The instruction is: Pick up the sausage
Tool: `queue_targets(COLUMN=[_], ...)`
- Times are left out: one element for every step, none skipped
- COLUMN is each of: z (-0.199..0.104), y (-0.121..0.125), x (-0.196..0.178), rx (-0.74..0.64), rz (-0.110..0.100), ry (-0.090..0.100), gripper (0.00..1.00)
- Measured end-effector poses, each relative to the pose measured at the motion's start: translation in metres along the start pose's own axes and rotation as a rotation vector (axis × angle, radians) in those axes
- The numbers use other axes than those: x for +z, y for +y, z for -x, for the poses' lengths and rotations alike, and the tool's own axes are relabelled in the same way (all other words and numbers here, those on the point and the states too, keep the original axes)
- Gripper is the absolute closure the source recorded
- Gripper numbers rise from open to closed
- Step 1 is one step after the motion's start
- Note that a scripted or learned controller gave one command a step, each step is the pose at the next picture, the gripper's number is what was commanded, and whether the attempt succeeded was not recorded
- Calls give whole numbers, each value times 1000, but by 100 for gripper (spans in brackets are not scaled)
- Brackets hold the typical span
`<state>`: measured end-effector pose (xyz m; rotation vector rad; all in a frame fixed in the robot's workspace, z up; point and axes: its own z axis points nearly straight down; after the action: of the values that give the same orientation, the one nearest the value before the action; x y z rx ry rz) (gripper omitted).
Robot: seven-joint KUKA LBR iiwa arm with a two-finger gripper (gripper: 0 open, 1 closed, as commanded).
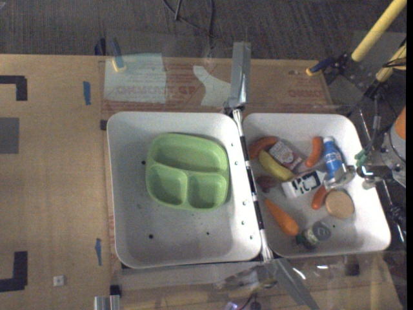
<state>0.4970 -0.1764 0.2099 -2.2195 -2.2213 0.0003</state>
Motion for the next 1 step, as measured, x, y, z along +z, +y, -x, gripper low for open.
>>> queue_targets(z=[20], y=[23], x=[124], rx=[-96], rz=[6], ry=[-3], gripper=[0])
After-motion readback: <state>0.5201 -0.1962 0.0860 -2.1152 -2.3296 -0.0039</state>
